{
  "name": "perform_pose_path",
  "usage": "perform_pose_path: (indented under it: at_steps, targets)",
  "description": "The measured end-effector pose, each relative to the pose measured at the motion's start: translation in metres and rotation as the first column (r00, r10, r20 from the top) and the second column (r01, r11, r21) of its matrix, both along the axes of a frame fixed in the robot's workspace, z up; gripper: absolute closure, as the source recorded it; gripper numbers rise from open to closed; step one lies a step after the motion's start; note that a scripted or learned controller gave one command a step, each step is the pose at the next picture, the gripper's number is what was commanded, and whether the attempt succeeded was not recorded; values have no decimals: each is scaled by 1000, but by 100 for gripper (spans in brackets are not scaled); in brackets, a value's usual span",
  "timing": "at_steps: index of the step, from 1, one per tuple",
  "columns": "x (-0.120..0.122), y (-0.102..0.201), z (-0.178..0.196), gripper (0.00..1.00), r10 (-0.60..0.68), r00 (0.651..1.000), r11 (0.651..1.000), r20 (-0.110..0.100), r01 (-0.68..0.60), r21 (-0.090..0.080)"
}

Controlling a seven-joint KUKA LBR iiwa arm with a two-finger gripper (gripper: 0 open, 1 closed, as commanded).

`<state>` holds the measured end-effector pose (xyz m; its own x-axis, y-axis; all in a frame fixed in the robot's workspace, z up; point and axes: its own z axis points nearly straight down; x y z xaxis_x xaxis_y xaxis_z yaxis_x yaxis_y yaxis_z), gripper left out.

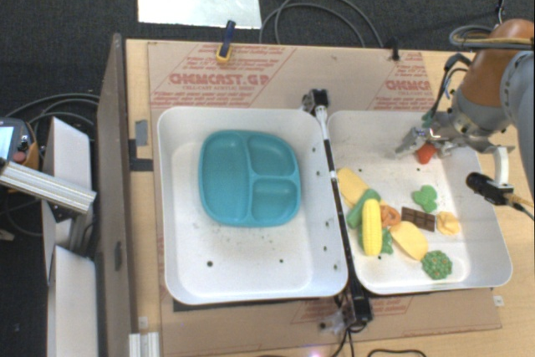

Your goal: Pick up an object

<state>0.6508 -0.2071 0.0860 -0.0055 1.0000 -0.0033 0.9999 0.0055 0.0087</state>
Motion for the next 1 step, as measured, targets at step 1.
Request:
perform_pose_path:
  at_steps: [1]
  targets:
    - [-58,5,-2,0,-6,1000,1000,-11,6,4]
